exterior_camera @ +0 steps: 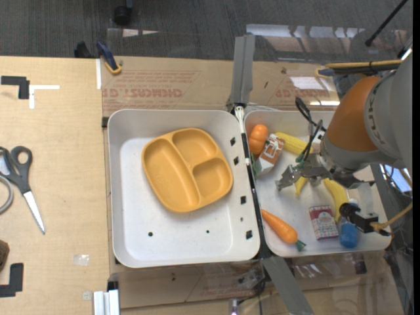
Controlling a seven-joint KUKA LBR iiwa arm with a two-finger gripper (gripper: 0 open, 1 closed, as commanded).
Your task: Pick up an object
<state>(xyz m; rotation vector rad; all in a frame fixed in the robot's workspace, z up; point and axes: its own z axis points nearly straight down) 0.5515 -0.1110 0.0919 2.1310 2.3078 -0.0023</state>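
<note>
Half the banana point(336, 195) hides beneath the tool point(291, 178).

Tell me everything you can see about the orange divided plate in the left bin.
The orange divided plate looks like matte plastic, rounded, with three compartments: one long section along its left side and two smaller ones on the right, split by raised ridges. It lies flat and right way up, turned at a slant, on the floor of the left bin, toward the upper middle. Nothing lies in it, and it touches the bin floor alone.
</note>
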